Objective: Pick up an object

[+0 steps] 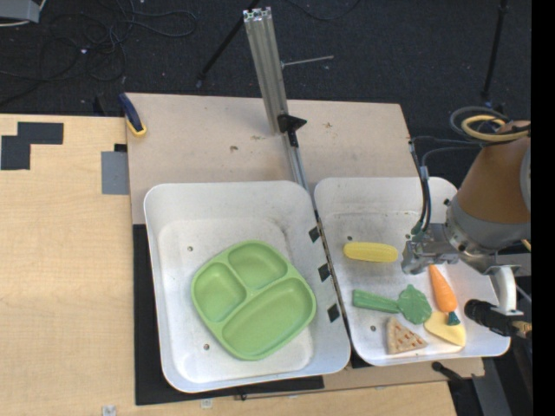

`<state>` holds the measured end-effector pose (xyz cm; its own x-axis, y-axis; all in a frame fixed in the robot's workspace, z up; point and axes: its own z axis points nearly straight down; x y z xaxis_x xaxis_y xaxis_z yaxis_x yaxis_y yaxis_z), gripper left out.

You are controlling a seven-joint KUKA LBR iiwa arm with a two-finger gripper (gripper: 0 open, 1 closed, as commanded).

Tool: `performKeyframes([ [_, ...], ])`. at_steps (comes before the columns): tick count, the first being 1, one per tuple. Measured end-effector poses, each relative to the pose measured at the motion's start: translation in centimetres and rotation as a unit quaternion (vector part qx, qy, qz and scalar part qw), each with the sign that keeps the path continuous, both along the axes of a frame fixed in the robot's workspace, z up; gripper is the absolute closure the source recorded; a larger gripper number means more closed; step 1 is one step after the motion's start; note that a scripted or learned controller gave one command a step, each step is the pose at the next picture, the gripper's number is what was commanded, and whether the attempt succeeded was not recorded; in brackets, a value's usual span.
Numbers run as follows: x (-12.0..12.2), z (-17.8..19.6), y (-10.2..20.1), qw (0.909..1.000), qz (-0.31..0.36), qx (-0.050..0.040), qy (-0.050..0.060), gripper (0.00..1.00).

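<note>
The right bin (381, 198) holds a yellow corn cob (371, 251), a green broccoli piece with a long stalk (395, 303), an orange carrot (443, 289), a pizza slice (404, 337) and a yellow cheese wedge (446, 328). My gripper (423, 256) hangs low over the right side of this bin, just right of the corn cob and just above the carrot's top end. The wrist body hides its tip. I see nothing held in it.
A green divided plate (253, 299) lies in the left bin (173, 224). An upright aluminium post (269, 68) stands behind the bins. The arm's orange band (492, 185) and a black part (490, 316) overhang the right bin's right edge.
</note>
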<state>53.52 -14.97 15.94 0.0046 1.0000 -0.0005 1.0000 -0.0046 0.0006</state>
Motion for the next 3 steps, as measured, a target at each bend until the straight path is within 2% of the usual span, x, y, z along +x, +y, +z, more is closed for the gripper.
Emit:
performKeyframes([
  [1, 0.2, 5.1, -1.2, 1.0, 0.0, -0.0005, -0.001, 1.0],
  [2, -0.7, 10.6, -0.8, 1.0, 0.003, -0.0002, -0.001, 1.0],
  [3, 0.8, 11.0, 4.0, 1.0, 0.005, 0.0009, 0.001, 1.0],
])
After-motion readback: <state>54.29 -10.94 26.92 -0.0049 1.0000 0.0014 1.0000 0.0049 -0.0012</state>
